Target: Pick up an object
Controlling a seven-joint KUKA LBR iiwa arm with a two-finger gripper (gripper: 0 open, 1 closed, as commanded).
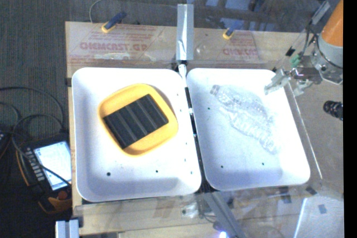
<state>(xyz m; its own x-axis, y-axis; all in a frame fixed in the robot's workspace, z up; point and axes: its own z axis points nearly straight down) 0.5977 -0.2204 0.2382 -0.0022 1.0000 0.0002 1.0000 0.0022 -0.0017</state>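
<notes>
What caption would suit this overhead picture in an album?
Robot gripper hovers at the right bin's corner near a clear plastic bottle; a yellow-and-black object lies in the left bin.

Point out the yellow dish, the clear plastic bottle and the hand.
yellow dish (167,130): camera view, on its yellow rim, lower right.
clear plastic bottle (245,113): camera view, middle of its crumpled body.
hand (277,82): camera view, at its fingertips over the right bin's corner.

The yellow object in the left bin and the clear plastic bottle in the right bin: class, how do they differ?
The yellow object is opaque and bright with a dark ribbed top; the clear plastic bottle is see-through and hard to make out. The yellow object is broad and squarish; the bottle is long and crumpled. Both lie flat, each in a white bin.
</notes>
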